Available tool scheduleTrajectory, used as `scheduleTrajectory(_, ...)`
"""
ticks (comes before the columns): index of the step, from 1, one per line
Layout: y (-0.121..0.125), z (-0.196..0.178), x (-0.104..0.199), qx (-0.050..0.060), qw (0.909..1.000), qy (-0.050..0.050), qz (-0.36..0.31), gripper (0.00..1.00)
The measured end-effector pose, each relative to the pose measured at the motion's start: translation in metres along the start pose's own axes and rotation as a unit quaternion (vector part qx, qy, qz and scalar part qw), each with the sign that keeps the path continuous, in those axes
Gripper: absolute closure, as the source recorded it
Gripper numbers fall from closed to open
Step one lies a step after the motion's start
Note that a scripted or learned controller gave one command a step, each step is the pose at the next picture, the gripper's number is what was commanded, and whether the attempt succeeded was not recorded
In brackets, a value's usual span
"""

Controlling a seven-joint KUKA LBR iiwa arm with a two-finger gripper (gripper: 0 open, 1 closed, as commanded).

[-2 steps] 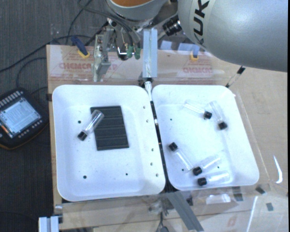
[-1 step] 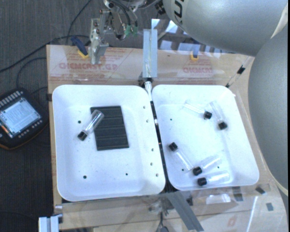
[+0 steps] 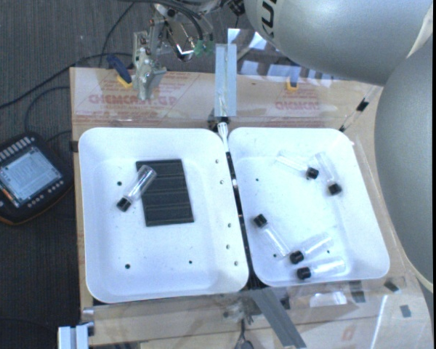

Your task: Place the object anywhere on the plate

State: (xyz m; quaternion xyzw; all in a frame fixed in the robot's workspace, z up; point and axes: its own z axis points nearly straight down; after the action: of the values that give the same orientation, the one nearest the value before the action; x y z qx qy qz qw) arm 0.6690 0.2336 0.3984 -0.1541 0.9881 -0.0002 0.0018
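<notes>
A dark ribbed plate (image 3: 167,195) lies flat in the left white bin (image 3: 102,267). A clear tube with a black cap (image 3: 135,187) rests slanted across the plate's upper left corner, with its cap end off the plate on the bin floor. My gripper (image 3: 148,75) hangs high above the far edge of the bench, behind the left bin and well clear of the tube and the plate. Its fingers stand slightly apart with nothing between them.
The right bin (image 3: 363,195) holds several clear capped tubes, two near its back right (image 3: 323,169) and others toward the front (image 3: 309,257). A metal bracket (image 3: 224,78) stands behind the seam between the bins. A teach pendant (image 3: 22,177) lies left of the bench.
</notes>
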Motion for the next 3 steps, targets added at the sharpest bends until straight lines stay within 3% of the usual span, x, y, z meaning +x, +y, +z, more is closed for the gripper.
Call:
scheduleTrajectory(1,0.0,0.008,0.0,-0.001,0.9877,0.0,-0.156,1.0)
scheduleTrajectory(3,0.003,-0.012,-0.002,-0.007,0.9876,-0.006,-0.156,1.0)
